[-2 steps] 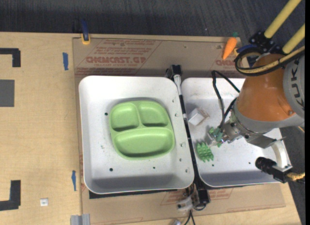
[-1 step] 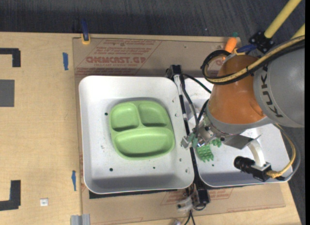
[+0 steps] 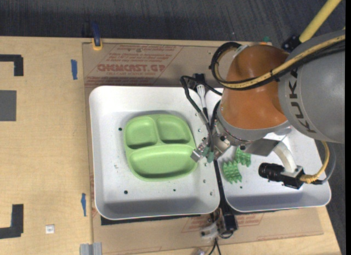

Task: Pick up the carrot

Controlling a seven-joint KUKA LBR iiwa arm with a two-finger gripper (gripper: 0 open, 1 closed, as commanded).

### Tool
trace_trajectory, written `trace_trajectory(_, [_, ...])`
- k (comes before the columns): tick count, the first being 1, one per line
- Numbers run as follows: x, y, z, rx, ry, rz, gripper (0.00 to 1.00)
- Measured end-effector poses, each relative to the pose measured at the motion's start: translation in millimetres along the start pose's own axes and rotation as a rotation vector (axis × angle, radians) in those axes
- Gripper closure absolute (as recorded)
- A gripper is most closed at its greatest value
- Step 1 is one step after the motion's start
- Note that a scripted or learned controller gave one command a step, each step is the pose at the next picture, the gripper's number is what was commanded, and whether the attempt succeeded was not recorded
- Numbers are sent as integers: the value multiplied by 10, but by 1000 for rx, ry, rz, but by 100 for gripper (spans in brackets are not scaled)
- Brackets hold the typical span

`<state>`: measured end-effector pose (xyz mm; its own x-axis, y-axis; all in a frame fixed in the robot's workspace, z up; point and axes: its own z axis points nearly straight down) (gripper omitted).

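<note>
Arm (image 3: pixel 323 100) casing: black letters "KU", cut off at the picture's edge.
Cardboard sheet (image 3: pixel 131 64) under the bins: faint red print, too blurred to read.

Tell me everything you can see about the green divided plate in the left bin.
The green divided plate is light green and looks like smooth plastic, with rounded corners and a raised rim. It has three compartments: two smaller ones at the far side and one wide one at the near side. All three look bare. It lies flat on the floor of the left bin, slightly turned against the bin's edges. The tool sits at its right rim, near the wide compartment; whether they touch I cannot tell.
</note>
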<state>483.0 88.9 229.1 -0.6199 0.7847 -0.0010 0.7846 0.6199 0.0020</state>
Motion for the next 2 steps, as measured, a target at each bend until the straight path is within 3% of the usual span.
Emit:
trace_trajectory(1, [-1966, -1131, 758, 1, -2, -150, 100])
trace_trajectory(2, [-1963, -1126, 757, 0, -1, -151, 0])
